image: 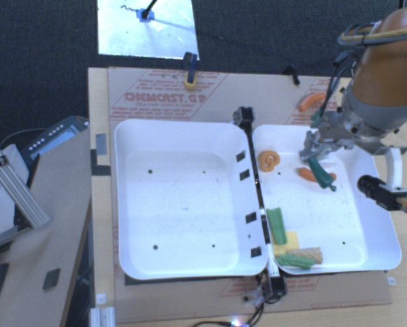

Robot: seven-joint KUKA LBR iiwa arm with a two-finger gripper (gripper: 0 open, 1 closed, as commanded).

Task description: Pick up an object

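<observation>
End effector [317,150] hangs low over the right bin [367,251], right above a dark green piece [322,172] that lies across an orange piece [307,174]; how wide it stands, or whether it grips the green piece, I cannot tell from here. I'd judge this the reach-and-grasp step, with the lift yet to come, and the next move needs a firm hold before rising.

Going left to right: the left bin [183,203] sits beside it on the desk [163,90]. Along the right bin's near-left side lie a green stick [277,225], a yellow block [290,241] and a tan-and-green piece [301,257]. An orange ring [268,160] rests near the target. The two overlapping pieces may get pinched together.
</observation>
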